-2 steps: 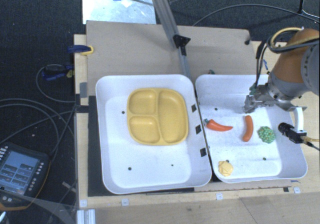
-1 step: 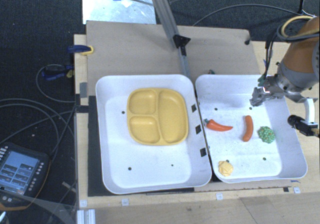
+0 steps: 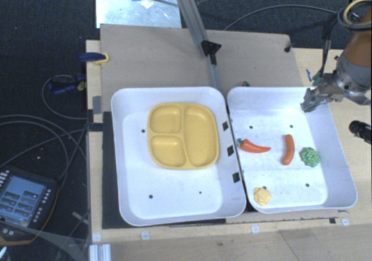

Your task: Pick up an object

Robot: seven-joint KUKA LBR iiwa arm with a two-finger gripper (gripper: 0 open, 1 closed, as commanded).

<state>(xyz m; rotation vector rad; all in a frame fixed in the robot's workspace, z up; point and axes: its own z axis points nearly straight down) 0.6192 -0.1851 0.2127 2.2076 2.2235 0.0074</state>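
The gripper (finger state cannot be told) is seen over the right bin's far right corner, well apart from the sausage mid-bin.

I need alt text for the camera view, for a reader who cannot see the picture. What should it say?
A robot gripper hovers over the back right corner of the right white bin, which holds a red pepper, a sausage, a broccoli piece and a small yellow item. The left white bin holds a yellow divided plate.
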